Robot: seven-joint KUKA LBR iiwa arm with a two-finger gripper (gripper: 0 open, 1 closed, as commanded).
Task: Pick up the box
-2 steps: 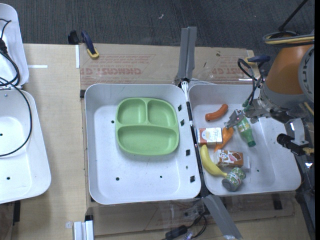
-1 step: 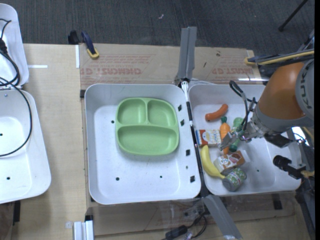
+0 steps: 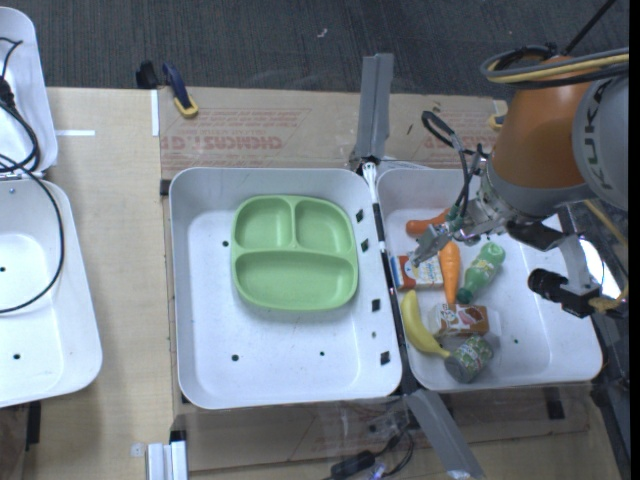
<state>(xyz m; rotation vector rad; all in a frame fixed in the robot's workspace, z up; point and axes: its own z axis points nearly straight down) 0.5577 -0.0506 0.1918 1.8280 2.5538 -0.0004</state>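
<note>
A small red-and-white box lies flat near the left wall of the right bin. A second, brown-and-red box lies further forward, beside the banana. My gripper hangs just above and behind the red-and-white box, close to the orange carrot. Nothing is seen held in it. The grey arm with its orange band reaches in from the right and hides the bin's back right part.
The right bin also holds a green bottle, a yellow banana and a greenish can. A green divided plate lies in the left bin. A grey post stands between the bins at the back.
</note>
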